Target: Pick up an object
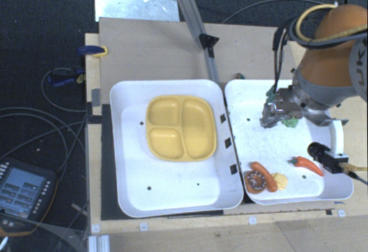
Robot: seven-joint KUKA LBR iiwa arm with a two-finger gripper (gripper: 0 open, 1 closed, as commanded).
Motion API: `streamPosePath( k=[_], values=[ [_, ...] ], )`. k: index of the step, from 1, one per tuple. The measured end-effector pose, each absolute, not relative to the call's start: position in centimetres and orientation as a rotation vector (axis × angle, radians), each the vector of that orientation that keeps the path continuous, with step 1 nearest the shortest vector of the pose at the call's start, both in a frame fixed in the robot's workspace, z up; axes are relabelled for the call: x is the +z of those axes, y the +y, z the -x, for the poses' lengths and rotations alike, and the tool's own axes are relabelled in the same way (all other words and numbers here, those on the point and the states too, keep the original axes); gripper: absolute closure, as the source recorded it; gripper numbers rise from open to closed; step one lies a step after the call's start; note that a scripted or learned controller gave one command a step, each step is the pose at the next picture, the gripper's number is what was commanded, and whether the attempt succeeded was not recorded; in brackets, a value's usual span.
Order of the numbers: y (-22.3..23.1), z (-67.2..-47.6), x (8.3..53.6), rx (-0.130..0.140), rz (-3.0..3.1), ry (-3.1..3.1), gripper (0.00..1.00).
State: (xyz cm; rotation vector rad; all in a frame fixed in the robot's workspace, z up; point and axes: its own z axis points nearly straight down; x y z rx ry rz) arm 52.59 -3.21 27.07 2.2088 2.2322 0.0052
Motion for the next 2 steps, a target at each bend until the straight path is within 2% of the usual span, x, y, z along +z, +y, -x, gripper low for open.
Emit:
streamPosePath(
  k=[2],
  values=[
    [5.7,-54.0,26.0,0.004,-2.210,2.232,1.00]
  ],
)
